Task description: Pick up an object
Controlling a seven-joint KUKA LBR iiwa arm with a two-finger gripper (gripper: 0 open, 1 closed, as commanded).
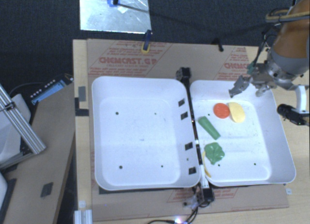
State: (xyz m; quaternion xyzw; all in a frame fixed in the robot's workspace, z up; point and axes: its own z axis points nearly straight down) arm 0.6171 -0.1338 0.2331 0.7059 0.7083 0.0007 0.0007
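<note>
The black divider [190, 121] that joins the two bins serves as the landmark here. To its left, the left bin [104, 92] shows only a bare white floor with a few small dark specks, so there is no pick to attempt on that side.

Just right of the divider, in the right bin [278, 157], a green stick-shaped piece [209, 127] lies at a slant about halfway down the divider's length. Below it, nearer the divider's lower end and close beside it, sits a crumpled green leafy piece [214, 152], with a thin yellow sliver [207, 171] almost against the divider at the bin's front. Farther right of the divider, level with its upper half, an orange round piece [222, 110] touches a pale yellow oval piece [237, 112]. All the candidates are loose on the floor of this bin, which is probably why the arm is working over it.

Farthest right of the divider, above the bin's back corner, the gripper [249, 87] hangs raised with its two fingers spread apart and nothing between them. It sits above and just beyond the orange and yellow pair, apart from both. Judging from that, those two are the likeliest targets; because they touch, closing on one may nudge the other.
</note>
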